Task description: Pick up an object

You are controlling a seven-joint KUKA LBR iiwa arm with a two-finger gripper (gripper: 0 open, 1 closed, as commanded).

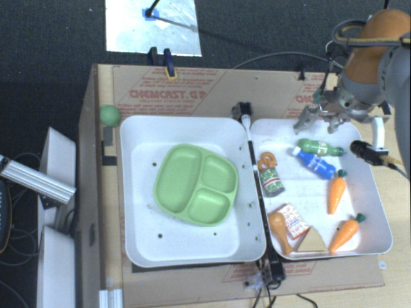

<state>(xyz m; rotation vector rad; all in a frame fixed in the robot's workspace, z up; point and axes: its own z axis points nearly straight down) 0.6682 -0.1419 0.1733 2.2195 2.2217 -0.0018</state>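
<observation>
Over the far edge of the right bin [383, 233] my claw [317, 122] hangs with its fingers spread wide, nothing between them. Just below it lie a green bottle [319, 148] and a blue bottle [315, 163], touching each other. Further below and to the right are two carrots [336, 194] [345, 231]. Well to my left, the left bin [138, 239] holds a green divided tray [196, 184].

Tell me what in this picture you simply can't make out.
- Pincer: its fingers are small and blurred in the camera view, over the right bin.
- Small can: label print too small to read.
- Snack packet: lies over a tan piece, hiding part of it.
- Arm: cut off by the right edge.
</observation>
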